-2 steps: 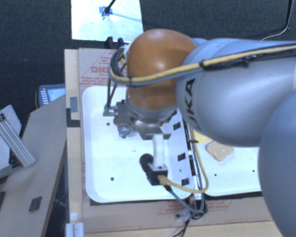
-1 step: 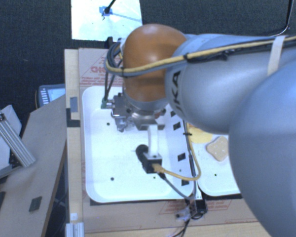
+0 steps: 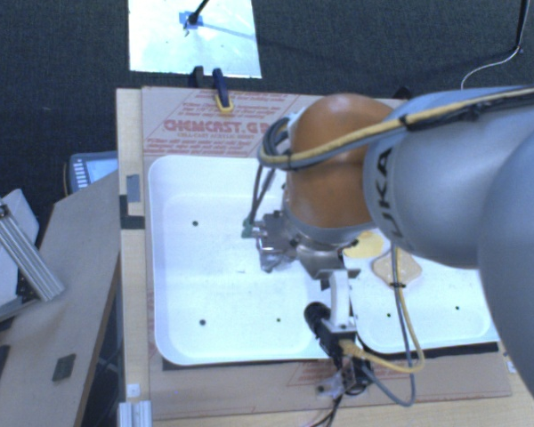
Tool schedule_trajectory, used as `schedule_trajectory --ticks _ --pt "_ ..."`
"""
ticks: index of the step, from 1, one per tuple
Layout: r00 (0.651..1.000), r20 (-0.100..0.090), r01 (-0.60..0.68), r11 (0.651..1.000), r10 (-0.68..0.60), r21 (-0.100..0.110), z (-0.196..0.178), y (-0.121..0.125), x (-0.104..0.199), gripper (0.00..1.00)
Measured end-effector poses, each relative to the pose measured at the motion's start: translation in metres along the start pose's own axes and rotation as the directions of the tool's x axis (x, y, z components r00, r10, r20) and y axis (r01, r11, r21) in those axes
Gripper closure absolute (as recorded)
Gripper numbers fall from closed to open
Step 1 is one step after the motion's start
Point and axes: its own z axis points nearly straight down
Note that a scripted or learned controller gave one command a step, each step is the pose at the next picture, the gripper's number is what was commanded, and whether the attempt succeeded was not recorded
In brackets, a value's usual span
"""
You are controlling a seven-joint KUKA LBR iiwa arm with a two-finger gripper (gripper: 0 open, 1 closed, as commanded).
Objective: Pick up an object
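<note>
Brown printed board (image 3: 205, 124) under the bins, black-and-yellow clamp (image 3: 221, 92) at its far edge.

tan flat object (image 3: 400, 268), right bin, partly hidden

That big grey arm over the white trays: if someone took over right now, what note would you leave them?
Arm: reaches in from the right, its wrist low over the inner edge of the left bin.
Gripper: hidden under the wrist, so open or shut cannot be told.
Things: a tan, flat object lies in the right bin, partly covered by the arm. A yellowish piece sits just beside it.
Done: nothing visibly picked up.
Left: grasp an object and lift it.
</note>
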Motion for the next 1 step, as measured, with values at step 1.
schedule_trajectory --ticks 1 --pt "1.000 -0.014 0.017 1.000 -0.017 -0.022 -0.1578 -0.0028 0.0698 1.00"
